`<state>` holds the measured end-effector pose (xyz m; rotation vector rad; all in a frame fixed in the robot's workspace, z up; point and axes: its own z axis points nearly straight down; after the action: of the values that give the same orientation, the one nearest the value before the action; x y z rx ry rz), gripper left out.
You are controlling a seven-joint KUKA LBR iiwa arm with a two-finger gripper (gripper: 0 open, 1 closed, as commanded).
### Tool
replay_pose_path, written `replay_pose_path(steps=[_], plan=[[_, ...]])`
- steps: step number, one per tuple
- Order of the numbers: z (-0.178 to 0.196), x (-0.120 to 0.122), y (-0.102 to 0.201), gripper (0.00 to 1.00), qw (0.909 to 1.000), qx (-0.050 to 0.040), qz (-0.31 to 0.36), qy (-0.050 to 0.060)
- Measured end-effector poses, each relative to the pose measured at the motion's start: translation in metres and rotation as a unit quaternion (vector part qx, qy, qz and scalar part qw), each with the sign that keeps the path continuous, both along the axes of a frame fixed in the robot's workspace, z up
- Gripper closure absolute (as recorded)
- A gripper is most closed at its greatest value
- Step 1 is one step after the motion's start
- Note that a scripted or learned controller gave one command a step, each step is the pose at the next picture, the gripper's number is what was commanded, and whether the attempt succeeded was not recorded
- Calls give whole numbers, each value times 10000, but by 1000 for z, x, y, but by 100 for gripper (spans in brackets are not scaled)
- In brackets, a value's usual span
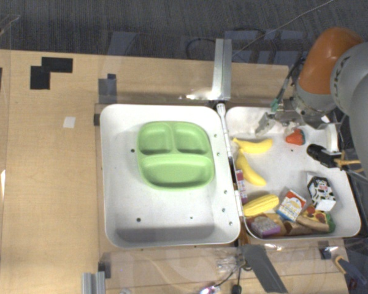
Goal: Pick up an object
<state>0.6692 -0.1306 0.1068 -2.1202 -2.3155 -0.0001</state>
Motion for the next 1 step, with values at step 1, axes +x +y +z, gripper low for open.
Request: replay_pose_path(steps=[1], plan=[[45, 1, 29, 0, 9999, -3, -164, -11]])
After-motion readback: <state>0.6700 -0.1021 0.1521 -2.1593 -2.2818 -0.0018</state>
